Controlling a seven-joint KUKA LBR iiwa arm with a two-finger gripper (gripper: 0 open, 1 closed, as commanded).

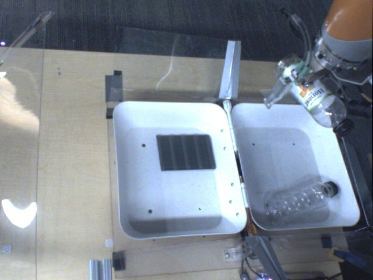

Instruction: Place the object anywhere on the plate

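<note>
A dark grey ribbed plate (pixel 185 152) lies flat in the left bin (pixel 131 174), a little behind its middle. My gripper (pixel 296 87) hangs over the far right corner of the right bin (pixel 256 127). It is shut on a clear plastic bottle (pixel 317 101) with a white and orange label. The bottle is tilted, its greenish cap end up by the wrist and its base down to the right. One grey finger (pixel 275 94) slants down to the left of the bottle; the other is hidden behind it. The held bottle is far to the right of the plate.
A second clear bottle (pixel 296 201) with a black cap lies on its side near the front of the right bin. A metal post (pixel 231 69) rises behind the divide between the bins. Cables hang near the wrist at the top right.
</note>
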